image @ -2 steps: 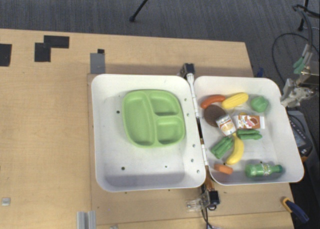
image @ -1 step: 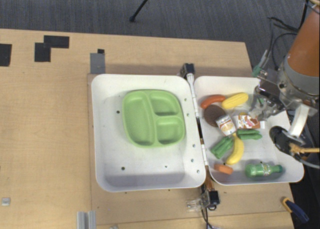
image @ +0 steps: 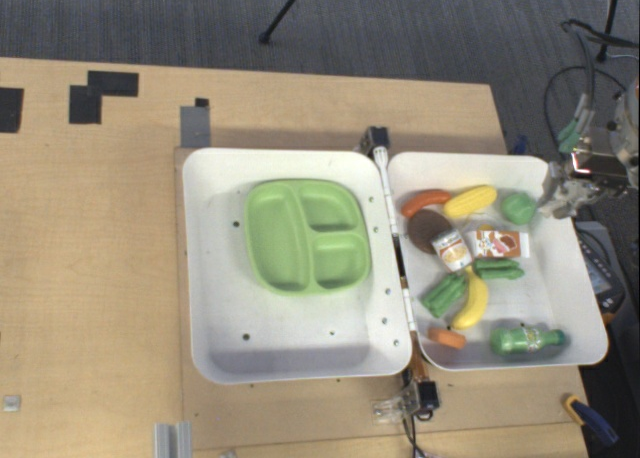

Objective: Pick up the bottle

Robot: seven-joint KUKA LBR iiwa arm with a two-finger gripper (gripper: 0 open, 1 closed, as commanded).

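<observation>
- Two white bins sit side by side on a tan table point(image: 90, 246); the left bin point(image: 215, 276) holds a green tray point(image: 305, 234) with three wells.
- The right bin point(image: 570, 276) is crowded with toy food. The bottle point(image: 527, 340), green and lying on its side, rests at about 5 o'clock in that bin, close to the near wall.
- Just beside the bottle, toward 9 o'clock, lie a banana point(image: 473, 302) and a small orange piece point(image: 447, 337). Further up are a carton point(image: 498, 243), a corn cob point(image: 470, 202) and a green lump point(image: 517, 208).
- The gripper point(image: 562, 194) hangs over the right bin's far right edge, at about 2 o'clock, well apart from the bottle. I cannot tell from here whether it is wide or narrow.
- Risk, as I judge it: the bottle lies flat and round, so it may roll or slip away under a pinch.
- It sits near the bin wall, so a descent there could catch the rim.
- The gripper is nearer the green lump, so a grab from there would take the wrong thing.
</observation>
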